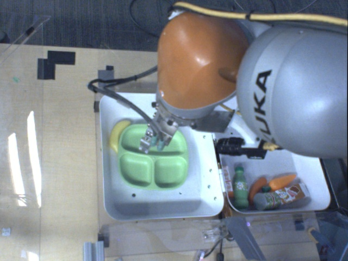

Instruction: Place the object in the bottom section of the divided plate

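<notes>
While the gripper point(154, 139) hovers over the green divided plate's point(154, 170) top section, finger state unclear: placing step, next move toward the bottom sections

Pale wooden bench point(49, 162) across the left of the frame, streaked with white glare at lower left. Black L-shaped mark point(53, 62) at upper left. Dark grey carpeted floor point(81, 12) along the top.

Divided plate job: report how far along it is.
Done: the tool is already over the green divided plate in the left bin, above its upper section. In hand: something small and greenish seems to sit at its tip, too blurred to confirm. Left: both lower sections look bare, so placement remains.
</notes>
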Robot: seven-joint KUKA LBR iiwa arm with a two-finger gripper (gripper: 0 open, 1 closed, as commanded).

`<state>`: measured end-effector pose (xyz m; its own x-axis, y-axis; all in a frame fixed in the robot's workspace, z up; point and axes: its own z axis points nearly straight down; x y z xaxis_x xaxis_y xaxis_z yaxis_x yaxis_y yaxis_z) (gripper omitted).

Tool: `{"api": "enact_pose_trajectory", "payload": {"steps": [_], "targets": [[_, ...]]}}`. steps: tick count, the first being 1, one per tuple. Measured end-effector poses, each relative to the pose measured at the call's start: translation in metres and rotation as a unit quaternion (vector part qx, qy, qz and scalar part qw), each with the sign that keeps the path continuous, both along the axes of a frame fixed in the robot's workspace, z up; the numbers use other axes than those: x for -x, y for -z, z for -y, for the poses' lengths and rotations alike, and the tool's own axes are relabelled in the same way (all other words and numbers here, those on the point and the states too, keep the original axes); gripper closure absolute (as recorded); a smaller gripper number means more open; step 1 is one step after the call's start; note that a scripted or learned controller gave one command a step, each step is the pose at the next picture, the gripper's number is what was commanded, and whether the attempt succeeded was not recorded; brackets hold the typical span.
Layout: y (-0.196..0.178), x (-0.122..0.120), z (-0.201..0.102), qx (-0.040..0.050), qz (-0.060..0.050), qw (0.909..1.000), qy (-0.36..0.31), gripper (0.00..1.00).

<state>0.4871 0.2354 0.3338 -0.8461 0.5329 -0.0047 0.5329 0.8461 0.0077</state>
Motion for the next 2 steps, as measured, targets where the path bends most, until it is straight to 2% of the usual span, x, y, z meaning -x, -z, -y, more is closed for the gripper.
{"api": "enact_pose_trajectory", "payload": {"steps": [1,2], "targets": [[0.056,0.0,0.001,0.0015,-0.003,0.9969,-0.078,1.0],[0.077,0.0,0.001,0.0013,-0.003,1.0,-0.001,1.0]]}}
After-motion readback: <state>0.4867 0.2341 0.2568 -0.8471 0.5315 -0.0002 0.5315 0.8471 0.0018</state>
